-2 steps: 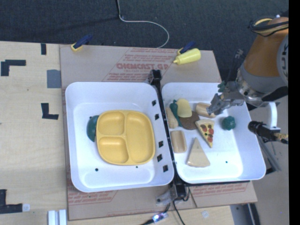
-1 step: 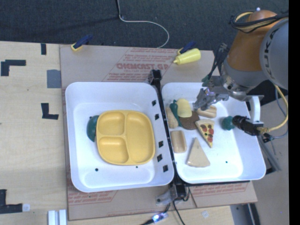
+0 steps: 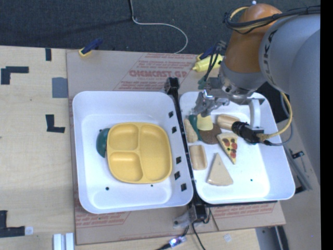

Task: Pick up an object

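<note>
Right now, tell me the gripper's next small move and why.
Probably a short drop straight down: the gripper hangs over the crowded left end of the right bin, just above the yellow piece, with nothing visibly held.

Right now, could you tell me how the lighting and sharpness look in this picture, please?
Camera view: even, soft light; mild glare on the white bins; the yellow tray casts a faint shadow; the arm's big grey link at right is close and blurry; the toy food is fairly sharp; the end effector is slightly soft.
</note>
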